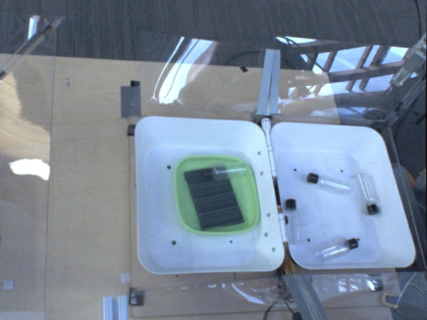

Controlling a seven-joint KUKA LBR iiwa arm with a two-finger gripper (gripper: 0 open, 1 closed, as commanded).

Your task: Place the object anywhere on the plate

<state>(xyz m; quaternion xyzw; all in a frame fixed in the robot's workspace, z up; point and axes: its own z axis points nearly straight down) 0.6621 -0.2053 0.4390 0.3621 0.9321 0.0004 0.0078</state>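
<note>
- The left bin [150, 199] is a shallow white tray with rounded corners, and it holds a lime-green plate [250, 202], square with softened corners, set near the middle of the floor.
- On the plate lies a dark ribbed slab [213, 199], rectangular and turned at a slight angle, covering most of the plate's middle.
- A clear vial [229, 171] lies on its side at the plate's far edge, one end touching or overlapping the slab's far corner; it is the task's thing and it rests on the plate.
- The right bin [390, 179] touches the left one along their shared edge and holds several more clear tubes with black caps.
- One capped tube [325, 182] lies near the middle of the right bin's floor; another tube [367, 193] lies toward that bin's right edge, cap pointing to the near side.
- A third tube [339, 248] lies close to the near edge, and a lone black cap [290, 205] sits just beside the shared edge.
- The left bin's floor is bare white all around the plate, with more room at the left and near edges.
- The bench [67, 199] is pale wood, with glare across its far side.
- Whether the pincer is wide or narrow cannot be told.
</note>
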